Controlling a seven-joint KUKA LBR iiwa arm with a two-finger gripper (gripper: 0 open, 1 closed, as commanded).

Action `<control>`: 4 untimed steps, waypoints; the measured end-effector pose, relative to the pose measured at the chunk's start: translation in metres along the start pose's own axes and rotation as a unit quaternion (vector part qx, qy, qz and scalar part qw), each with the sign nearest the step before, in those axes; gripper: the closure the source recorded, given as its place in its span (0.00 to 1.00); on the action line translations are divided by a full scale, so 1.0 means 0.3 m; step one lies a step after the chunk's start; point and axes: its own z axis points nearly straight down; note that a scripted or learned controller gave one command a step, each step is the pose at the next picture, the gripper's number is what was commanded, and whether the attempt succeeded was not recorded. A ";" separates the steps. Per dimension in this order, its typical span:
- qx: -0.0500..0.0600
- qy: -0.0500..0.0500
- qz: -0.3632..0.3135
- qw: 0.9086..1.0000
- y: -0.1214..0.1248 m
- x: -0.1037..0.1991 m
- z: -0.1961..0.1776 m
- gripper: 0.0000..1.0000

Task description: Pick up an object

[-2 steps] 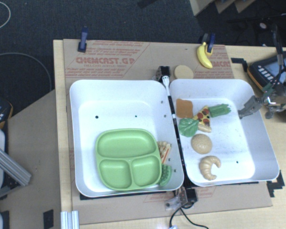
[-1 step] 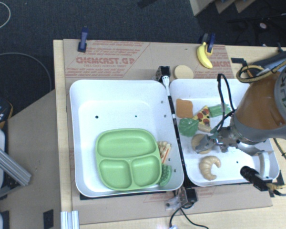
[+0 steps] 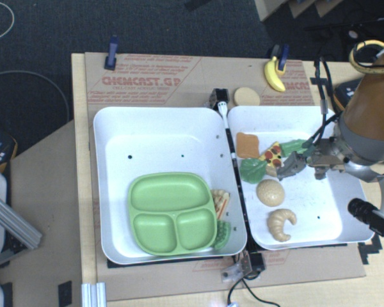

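The arm (image 3: pixel 371 117) is cut off by the right edge of the frame, so its base cannot be seen. The pincer (image 3: pixel 288 166) appears dark and small against the toys; whether anything lies between its tips cannot be told. The pizza slice (image 3: pixel 272 153) and the green toy (image 3: pixel 293 146) are partly covered by it. Under the green divided plate (image 3: pixel 173 213), a green item (image 3: pixel 222 235) and some fries (image 3: pixel 220 201) show only at the plate's right rim. The printing on the bench (image 3: pixel 141 78) is too faint to read fully.
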 end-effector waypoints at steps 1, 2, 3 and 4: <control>0.005 0.000 0.002 1.000 -0.002 -0.006 -0.010 1.00; 0.012 0.000 0.005 1.000 -0.020 -0.137 0.312 1.00; 0.009 0.000 0.005 1.000 -0.020 -0.298 0.565 1.00; 0.007 0.000 0.003 1.000 -0.016 -0.290 0.555 1.00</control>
